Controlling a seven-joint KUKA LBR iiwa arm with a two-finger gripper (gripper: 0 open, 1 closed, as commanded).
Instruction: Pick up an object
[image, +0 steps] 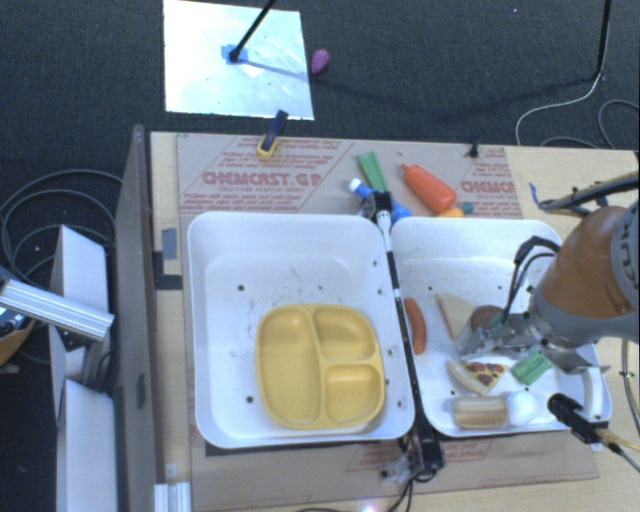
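Arm (590, 270) reached in from right, over right bin (440, 235). Gripper (487, 340) low among toy food; finger state unclear, cannot tell. Pizza slice (478, 375) just below gripper, bread roll (480, 411) and white egg (521, 407) near front wall. Sausage (416, 324) by divider. Yellow tray (320, 365) sat in left bin (230, 250).
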